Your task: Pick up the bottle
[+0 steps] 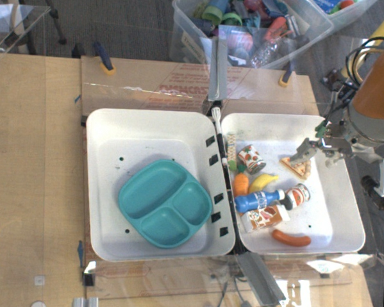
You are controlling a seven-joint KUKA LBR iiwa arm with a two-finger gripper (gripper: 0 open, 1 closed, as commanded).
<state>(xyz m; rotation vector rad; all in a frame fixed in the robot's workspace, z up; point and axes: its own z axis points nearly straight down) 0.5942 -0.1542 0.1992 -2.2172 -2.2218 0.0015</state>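
White plastic bins sit side by side on a wooden bench, seen from above at a slant. The left bin (pixel 107 177) holds a teal divided plate (pixel 165 203). The right bin (pixel 343 215) holds a clutter of toy food, with the blue bottle (pixel 259 200) lying on its side near the bin's middle, its white cap toward a red-and-white can (pixel 297 195). A yellow banana (pixel 264 181) lies just above the bottle, a carton (pixel 265 218) just below, a red sausage (pixel 291 237) nearer the front. The gripper (pixel 306 151) hangs over the bin's far right part, above a pizza slice (pixel 296 167), well apart from the bottle; whether its fingers are apart or together cannot be told.
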